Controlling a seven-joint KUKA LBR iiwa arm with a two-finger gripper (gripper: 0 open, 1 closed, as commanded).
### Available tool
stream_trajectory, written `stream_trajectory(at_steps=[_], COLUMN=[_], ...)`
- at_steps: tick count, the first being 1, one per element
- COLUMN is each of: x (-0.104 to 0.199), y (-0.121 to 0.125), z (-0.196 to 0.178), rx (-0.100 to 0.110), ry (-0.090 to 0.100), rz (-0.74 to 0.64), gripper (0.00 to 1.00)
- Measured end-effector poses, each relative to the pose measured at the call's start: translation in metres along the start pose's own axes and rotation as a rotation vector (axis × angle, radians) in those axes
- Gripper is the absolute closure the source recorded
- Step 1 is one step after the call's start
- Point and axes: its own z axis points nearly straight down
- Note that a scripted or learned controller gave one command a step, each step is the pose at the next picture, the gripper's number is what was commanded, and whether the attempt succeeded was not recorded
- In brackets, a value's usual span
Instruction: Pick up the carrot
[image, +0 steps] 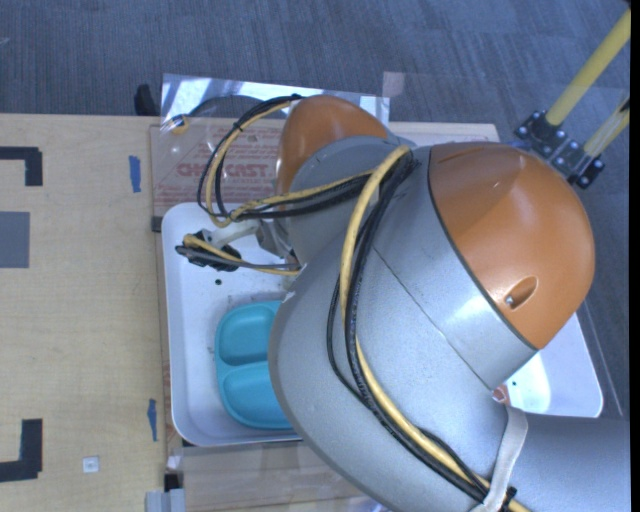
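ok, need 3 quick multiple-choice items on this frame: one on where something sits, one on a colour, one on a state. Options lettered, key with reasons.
1. Where does the blue tray lie?
A. in the left bin
B. on the wooden bench top
C. on the carpet

2. What colour is the arm's big joint cap?
A. green
B. orange
C. white

3. How does the arm stand relative to the bins?
A. parked off the bench
B. reaching over them, covering much of both
C. resting on the floor

Key:
1 A: the blue tray sits inside the left bin.
2 B: the cap is orange.
3 B: the arm spreads across the bins.
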Motion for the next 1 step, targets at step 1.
stream_trajectory(at_steps=[1], x=[-0.0598], y=[-0.0607], z=[-0.002], rx=[0.001], ry=[0.004], rz=[0.014], gripper=[1.0])
